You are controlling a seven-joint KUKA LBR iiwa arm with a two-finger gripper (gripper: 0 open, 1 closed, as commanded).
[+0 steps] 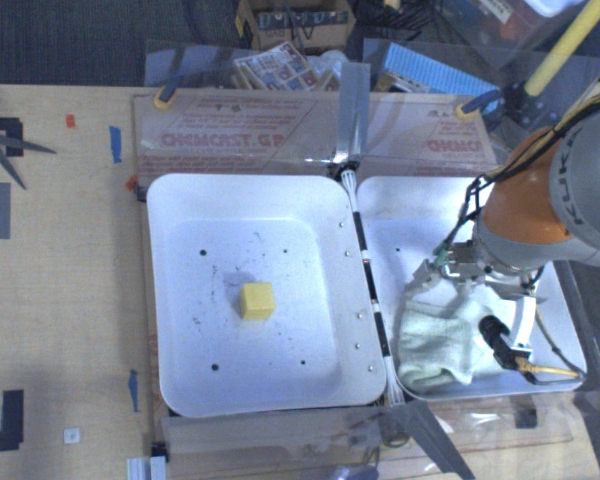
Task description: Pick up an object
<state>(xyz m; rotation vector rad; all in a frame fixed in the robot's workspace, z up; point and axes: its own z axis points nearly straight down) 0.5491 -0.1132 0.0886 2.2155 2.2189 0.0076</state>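
Note:
A small yellow cube (257, 300) lies near the middle of the left white bin (180, 208). A crumpled pale cloth (432, 346) sits in the near part of the right white bin (400, 203). My gripper (458, 280) hangs low in the right bin, just over the far edge of the cloth and close to touching it. The grey arm with its orange band (525, 213) reaches in from the right. The wrist hides whatever is between the gripper and the cloth.
A raised divider (365, 268) separates the two bins. Clear plastic sheeting (280, 133) stands behind them. The wooden bench (60, 268) spreads to the left, with bits of blue tape on it.

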